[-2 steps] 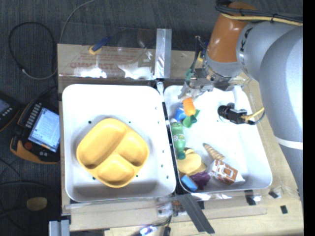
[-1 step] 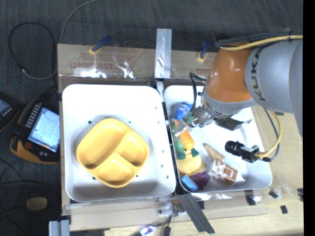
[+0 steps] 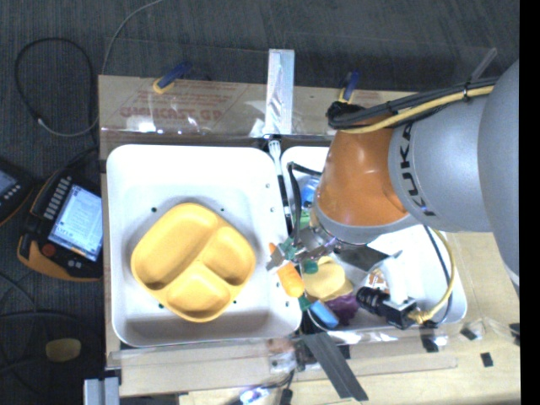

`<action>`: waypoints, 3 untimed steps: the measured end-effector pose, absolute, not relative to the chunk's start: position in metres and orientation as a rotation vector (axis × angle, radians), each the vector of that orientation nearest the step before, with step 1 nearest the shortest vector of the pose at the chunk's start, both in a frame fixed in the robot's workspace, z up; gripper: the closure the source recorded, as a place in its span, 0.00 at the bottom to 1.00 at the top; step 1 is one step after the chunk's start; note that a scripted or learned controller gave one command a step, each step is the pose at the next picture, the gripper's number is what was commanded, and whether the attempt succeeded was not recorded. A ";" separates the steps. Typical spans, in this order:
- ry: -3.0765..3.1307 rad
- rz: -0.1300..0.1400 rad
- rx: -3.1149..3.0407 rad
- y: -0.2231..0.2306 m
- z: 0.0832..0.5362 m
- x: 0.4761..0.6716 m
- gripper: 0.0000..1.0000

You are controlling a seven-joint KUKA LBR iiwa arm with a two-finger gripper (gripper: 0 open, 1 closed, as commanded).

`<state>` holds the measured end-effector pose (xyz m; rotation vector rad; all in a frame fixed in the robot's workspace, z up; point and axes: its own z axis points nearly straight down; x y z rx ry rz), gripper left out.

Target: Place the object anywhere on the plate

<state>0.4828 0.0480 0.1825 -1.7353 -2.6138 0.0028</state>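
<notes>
The plate (image 3: 194,260) is a glossy yellow moulded piece with three rounded compartments, lying in the left bin (image 3: 135,167), a shallow white tray with smooth curved walls. Nothing rests on the plate.

The arm (image 3: 447,167) reaches in from 3 o'clock, its grey shell smooth and its orange band (image 3: 363,184) a broad rounded collar, with black and yellow cables running along the top. The end effector (image 3: 299,256) hangs below the band at the left wall of the right bin (image 3: 422,264), just past the divider between the two bins. It is largely hidden by the wrist, so I cannot tell how far it is open or whether it has hold of anything.

Just beside it, toward 5 o'clock, a cluster of small toys lies in the right bin: an orange piece (image 3: 289,278), a pale yellow rounded one (image 3: 327,281), a small green bit (image 3: 310,267), a blue piece (image 3: 322,312) and what may be a purple one (image 3: 344,308). They touch or overlap one another. All sit well apart from the plate, at its 3 o'clock.

The worktop (image 3: 194,99) is brown board with clear crinkled plastic taped at 12 o'clock.
</notes>
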 end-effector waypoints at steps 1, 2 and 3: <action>-2.784 0.003 -1.451 0.141 0.182 0.532 1.00; -3.009 0.001 -0.889 0.163 0.130 0.492 1.00; -3.100 -0.054 -0.591 0.135 0.111 0.513 1.00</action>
